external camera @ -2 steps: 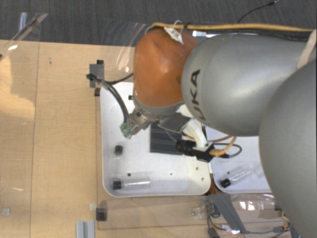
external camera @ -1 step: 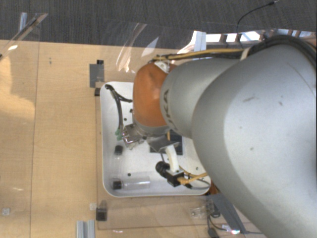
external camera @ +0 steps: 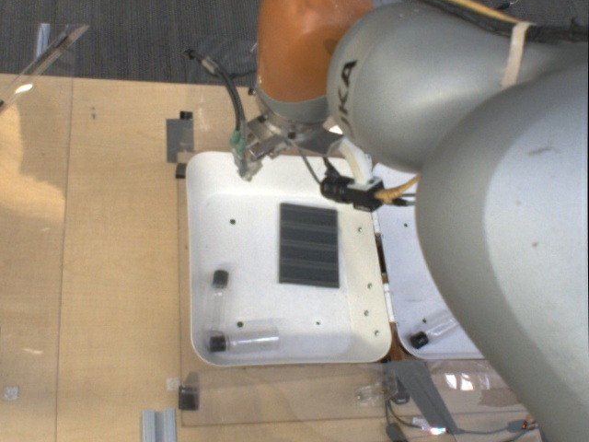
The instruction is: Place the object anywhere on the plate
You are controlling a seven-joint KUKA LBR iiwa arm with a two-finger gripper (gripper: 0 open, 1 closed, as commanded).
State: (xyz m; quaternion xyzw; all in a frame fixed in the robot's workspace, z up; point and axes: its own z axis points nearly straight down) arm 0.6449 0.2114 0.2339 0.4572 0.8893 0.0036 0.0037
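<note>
Camera view looks down on a glossy white bin (external camera: 207, 247) with rounded corners, my landmark. At its middle lies a flat, dark grey ribbed plate (external camera: 309, 245), rectangular. Near the bin's lower-left corner lie two clear plastic tubes with black caps: a short one (external camera: 220, 281) and a longer one (external camera: 242, 341) along the front wall. Over the bin's upper-left corner hangs the tool (external camera: 246, 159); I cannot tell how its jaws stand.

On my grey arm (external camera: 442, 90) I can read only part of the black maker's lettering, "KU"; nothing else is legible.
</note>
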